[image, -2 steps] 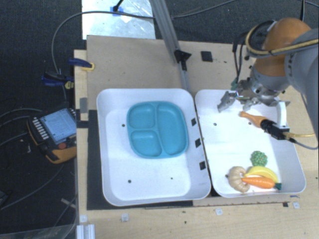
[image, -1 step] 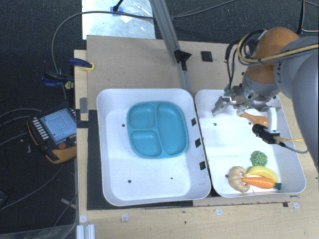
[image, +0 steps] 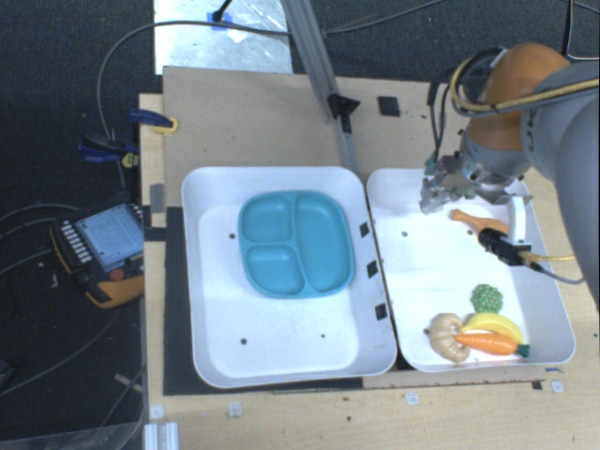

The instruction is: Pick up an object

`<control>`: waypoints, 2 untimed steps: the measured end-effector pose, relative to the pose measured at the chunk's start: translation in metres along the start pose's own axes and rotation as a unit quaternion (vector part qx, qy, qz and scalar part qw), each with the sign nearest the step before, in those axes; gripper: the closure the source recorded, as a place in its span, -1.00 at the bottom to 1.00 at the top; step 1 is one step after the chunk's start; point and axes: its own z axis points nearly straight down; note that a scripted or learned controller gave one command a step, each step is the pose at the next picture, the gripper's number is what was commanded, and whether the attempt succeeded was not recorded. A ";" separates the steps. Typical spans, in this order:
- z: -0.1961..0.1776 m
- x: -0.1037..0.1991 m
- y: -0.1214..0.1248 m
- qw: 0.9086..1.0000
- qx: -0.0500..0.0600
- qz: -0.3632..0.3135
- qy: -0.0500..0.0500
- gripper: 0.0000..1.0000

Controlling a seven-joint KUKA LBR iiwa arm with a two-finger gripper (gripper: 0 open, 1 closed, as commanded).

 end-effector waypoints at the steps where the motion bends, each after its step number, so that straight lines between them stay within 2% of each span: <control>1: -0.044 0.002 0.002 1.000 0.000 0.001 0.000 1.00; 2: -0.092 0.008 -0.002 1.000 0.000 0.001 0.000 1.00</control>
